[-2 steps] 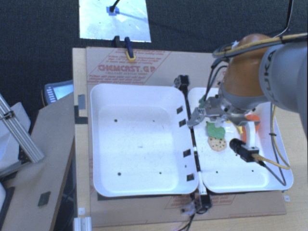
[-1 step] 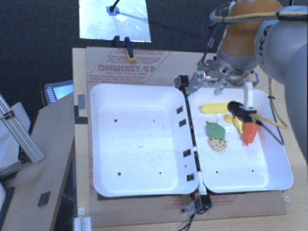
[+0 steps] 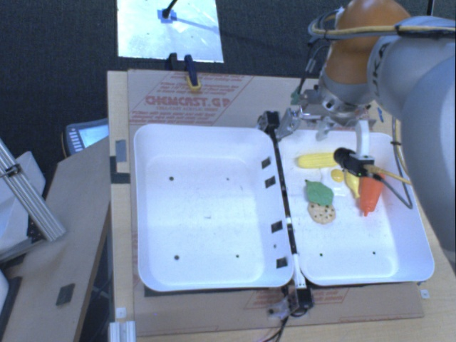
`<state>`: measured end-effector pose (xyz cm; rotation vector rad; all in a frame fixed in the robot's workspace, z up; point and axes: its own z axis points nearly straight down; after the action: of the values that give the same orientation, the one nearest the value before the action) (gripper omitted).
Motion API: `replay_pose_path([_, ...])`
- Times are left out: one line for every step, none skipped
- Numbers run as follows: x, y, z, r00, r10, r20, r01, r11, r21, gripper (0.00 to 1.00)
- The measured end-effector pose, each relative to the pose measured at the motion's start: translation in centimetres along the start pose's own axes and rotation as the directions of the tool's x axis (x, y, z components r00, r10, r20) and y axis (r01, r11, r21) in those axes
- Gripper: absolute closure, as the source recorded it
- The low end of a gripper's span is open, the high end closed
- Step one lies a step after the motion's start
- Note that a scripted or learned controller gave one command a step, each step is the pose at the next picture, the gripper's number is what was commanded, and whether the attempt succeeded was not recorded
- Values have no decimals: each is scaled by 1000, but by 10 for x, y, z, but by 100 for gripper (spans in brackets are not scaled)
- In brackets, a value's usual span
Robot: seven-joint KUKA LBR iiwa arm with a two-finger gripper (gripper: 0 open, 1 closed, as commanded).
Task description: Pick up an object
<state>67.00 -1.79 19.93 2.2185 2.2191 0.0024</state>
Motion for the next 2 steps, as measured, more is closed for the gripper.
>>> replay_pose_path([3, -34, -33, 1000, 1, -2, -1, 1000, 1, 0])
replay_pose_path([3, -32, -43, 1000, -1, -2, 1, 1000, -1, 100])
